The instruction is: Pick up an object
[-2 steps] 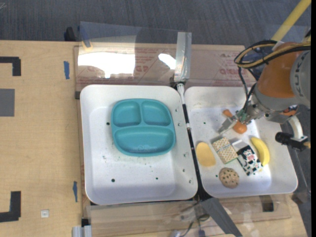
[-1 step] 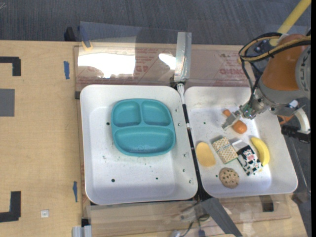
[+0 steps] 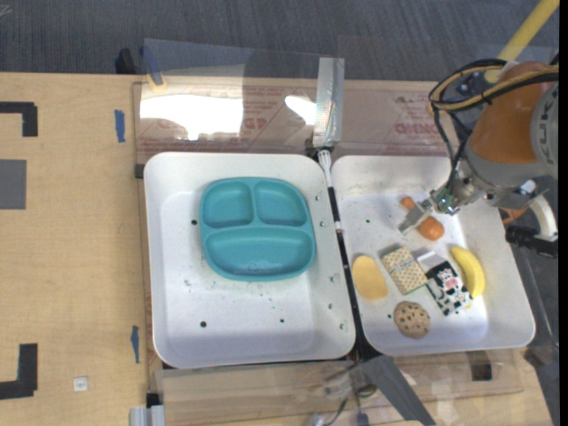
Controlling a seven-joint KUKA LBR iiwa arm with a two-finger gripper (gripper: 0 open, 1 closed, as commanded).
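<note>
My gripper hangs low over the upper middle of the right bin, with the arm's orange band above it to the right. A small orange ball lies right beside its tip, and a small orange piece sits just to its upper left. Lower in the bin lie a yellow banana, a patterned cracker packet, a black-and-white item, a yellow oval piece and a brown cookie. Nothing is visibly held.
The left bin holds a teal divided plate. A clear plastic sheet and a metal post stand behind the bins. Cables loop near the arm at the upper right.
</note>
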